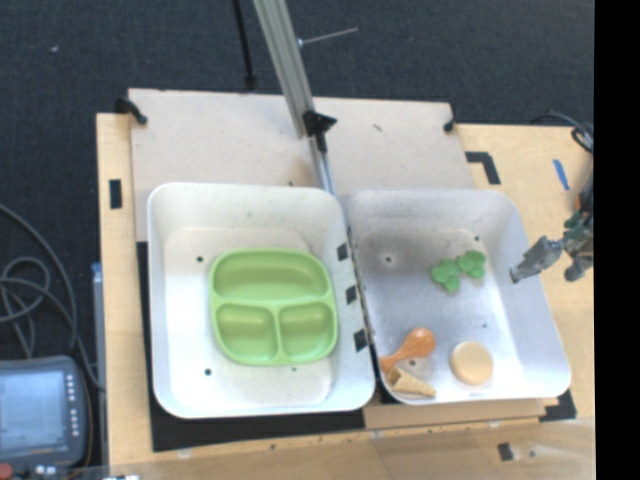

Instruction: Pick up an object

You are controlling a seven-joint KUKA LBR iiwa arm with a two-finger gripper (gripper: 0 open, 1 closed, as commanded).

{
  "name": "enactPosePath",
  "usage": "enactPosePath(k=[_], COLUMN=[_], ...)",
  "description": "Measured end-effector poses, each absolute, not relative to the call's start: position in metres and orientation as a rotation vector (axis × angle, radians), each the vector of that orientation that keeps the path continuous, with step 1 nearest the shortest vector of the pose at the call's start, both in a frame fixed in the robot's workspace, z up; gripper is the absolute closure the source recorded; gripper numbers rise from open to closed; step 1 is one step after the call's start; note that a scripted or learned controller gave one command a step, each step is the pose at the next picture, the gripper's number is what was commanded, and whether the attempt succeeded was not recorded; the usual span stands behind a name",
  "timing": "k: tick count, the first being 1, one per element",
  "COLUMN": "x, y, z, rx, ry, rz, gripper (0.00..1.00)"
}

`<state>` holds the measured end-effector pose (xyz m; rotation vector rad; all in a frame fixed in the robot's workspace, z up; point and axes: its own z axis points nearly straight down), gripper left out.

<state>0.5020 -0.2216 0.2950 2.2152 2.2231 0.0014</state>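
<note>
A pale wooden bench point(120, 268) stood on dark carpet point(60, 38), with a lighter board point(250, 138) laid across its back half. A metal pole point(285, 53) slanted up from the middle of the board, and black cables point(25, 268) curled over the floor at the left near a small grey screen point(38, 408). The light was even and soft, with faint shadows

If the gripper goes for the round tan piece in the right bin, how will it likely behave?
The round tan piece looks like a smooth, low disc, so fingers may slip off its curved edge. It lies flat, so it would probably slide rather than roll if pushed. It sits near the right bin's front wall, which may crowd a grasp.
</note>
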Motion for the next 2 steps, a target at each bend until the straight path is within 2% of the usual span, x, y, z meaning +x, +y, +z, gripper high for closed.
enactPosePath(k=[1, 2], x=[0.502, 0.508], y=[-0.222, -0.224], z=[0.295, 0.251], rx=[2.216, 2.221], ry=[2.222, 2.222], rz=[0.002, -0.003], gripper=[0.00, 0.00])
